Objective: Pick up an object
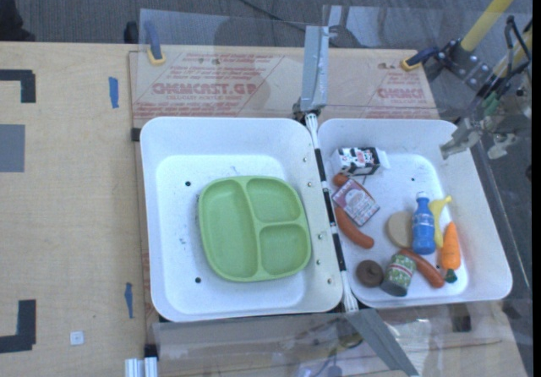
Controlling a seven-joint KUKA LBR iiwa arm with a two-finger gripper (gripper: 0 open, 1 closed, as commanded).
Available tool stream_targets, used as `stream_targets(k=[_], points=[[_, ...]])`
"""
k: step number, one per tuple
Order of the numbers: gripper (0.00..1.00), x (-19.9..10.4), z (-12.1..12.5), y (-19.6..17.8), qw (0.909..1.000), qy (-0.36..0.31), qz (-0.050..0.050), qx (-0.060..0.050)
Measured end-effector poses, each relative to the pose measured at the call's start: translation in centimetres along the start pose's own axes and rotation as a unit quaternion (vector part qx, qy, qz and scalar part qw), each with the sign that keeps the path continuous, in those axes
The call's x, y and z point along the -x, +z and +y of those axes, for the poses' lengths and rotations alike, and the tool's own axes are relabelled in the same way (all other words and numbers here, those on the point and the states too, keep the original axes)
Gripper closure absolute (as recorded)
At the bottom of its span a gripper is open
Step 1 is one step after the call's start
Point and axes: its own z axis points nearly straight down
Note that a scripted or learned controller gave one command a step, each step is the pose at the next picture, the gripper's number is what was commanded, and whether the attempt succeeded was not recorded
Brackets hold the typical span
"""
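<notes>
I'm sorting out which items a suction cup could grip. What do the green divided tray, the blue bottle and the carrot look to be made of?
Green divided tray: looks like moulded plastic, matte, one even colour with rounded compartment walls. Blue bottle: probably smooth plastic, with a white cap. Carrot: likely toy plastic, uniformly orange with a green end; too small to tell any gloss.

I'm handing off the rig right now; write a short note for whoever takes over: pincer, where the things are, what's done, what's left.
Pincer: parked at the right bin's upper right rim, nothing seen in it; fingers too small to read.
Left bin: a green divided plate.
Right bin: blue bottle, carrot, green can, long sausage, cow-patterned carton and other small play-food pieces.
Done: nothing picked.
Left: choose one object, grasp, lift.
</notes>
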Motion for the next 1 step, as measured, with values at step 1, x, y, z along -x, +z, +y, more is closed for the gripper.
stream_targets(k=[1], points=[[0.0, -2.27, -1.51, 16.0, 0.9995, -0.03, 0.0, 0.0]])
